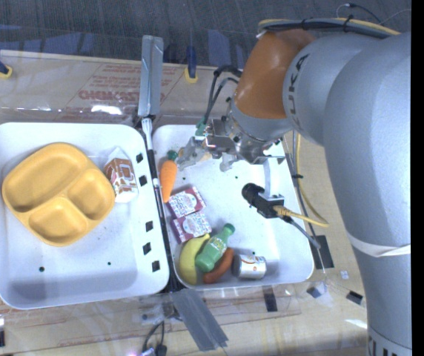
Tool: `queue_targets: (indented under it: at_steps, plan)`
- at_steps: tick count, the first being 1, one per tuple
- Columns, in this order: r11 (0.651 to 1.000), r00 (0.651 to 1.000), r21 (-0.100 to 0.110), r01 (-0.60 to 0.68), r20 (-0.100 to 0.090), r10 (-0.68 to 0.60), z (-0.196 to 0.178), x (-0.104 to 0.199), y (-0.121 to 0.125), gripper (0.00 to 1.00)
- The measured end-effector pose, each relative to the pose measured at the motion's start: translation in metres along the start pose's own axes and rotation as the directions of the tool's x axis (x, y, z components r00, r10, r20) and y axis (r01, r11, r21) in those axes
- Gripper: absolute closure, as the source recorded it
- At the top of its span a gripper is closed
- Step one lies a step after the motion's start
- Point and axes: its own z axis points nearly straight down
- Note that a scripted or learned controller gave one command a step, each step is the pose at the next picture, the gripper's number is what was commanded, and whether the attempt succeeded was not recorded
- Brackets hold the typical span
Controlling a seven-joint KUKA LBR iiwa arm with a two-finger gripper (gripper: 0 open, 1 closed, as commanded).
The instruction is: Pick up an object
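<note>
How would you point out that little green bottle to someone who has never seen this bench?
Look in the right bin, the one under the grey arm, toward its near left corner. There a cluster lies: a yellow banana, an orange-red sausage shape and a small can. The green bottle lies slanted across them, the one green-capped thing there.

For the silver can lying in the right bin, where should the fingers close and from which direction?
Probably across the middle of the small silver metal can, coming from straight above. It lies on its side near the right white bin's front wall, so fingers should straddle its round body, clear of the neighbouring sausage.
</note>
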Motion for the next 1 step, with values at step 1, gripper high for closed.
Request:
queue_targets:
  at_steps: [1]
  plan:
    - [0.987, 0.987, -0.009, -0.158, -0.003, 0.158, 0.1013, -0.0455, -0.0428, 0.00]
